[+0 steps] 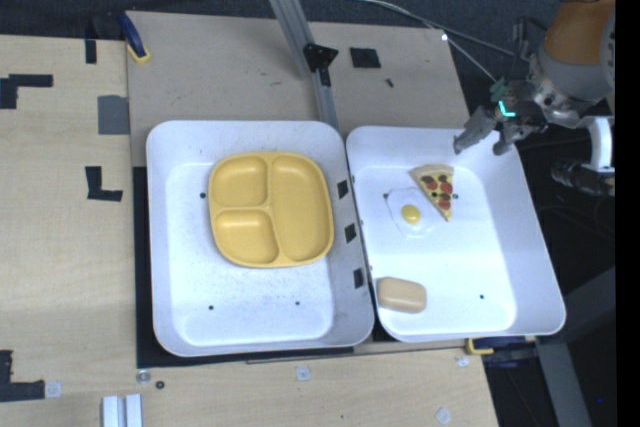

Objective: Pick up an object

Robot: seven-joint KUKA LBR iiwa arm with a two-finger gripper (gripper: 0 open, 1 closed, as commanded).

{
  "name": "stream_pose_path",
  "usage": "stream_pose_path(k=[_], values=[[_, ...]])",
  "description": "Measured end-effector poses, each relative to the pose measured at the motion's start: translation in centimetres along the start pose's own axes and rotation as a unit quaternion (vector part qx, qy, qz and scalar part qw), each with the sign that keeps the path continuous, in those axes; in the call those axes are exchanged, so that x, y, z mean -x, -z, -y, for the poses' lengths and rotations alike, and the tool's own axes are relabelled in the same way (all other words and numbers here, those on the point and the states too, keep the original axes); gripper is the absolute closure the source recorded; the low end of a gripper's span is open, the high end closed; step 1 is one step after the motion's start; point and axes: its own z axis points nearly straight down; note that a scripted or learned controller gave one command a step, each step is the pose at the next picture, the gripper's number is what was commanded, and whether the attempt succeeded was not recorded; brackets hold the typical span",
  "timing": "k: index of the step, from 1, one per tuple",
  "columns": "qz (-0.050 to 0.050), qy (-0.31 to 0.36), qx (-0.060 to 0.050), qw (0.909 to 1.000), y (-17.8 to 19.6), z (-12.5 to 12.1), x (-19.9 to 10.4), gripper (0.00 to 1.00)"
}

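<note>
The right bin [520, 245] holds a toy pizza slice [437, 187], a fried egg [410, 213] and a tan bread-like block [401, 295]. A yellow divided plate [270, 208] lies in the left bin [180, 245]. My gripper [484, 137] hangs over the right bin's far right corner, above and to the right of the pizza slice. Its two dark fingers are spread apart with nothing between them.
A slanted metal post [290, 5] rises behind the bins and cables [400, 10] run across the bench top. The arm's grey and orange body [580, 35] stands at the right edge. Black tape marks [100, 180] dot the wooden bench on the left.
</note>
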Motion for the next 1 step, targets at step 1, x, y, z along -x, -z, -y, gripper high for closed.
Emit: stream_pose_path(k=[1], values=[[0.000, 0.000, 0.002, 1.0000, 0.23, -0.11, 0.00, 0.00]])
